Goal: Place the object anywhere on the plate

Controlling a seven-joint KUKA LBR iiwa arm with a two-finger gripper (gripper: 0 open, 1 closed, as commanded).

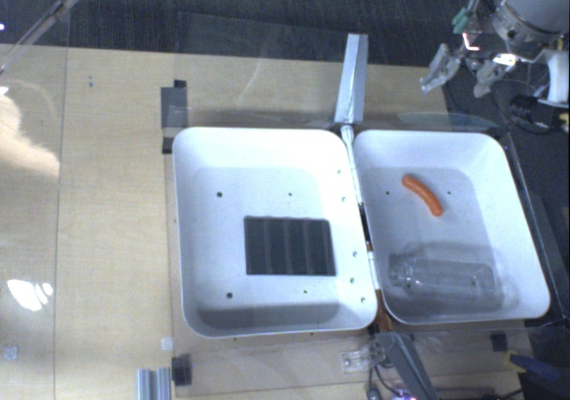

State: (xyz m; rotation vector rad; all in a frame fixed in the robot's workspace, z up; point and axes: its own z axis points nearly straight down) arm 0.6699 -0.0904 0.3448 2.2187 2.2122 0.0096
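A small orange sausage-shaped object (423,194) lies in the upper middle of the right bin (508,162). A dark ribbed square plate (289,246) sits flat in the middle of the left bin (200,175). My gripper (462,72) hangs high at the top right, beyond the far rim of the right bin and well apart from the orange object. Its two grey fingers (439,69) stand spread with nothing between them.
A clear plastic bottle (443,276) lies on its side near the front of the right bin. A metal post (351,86) rises behind the seam between the bins. Cables trail at the right edge of the bench.
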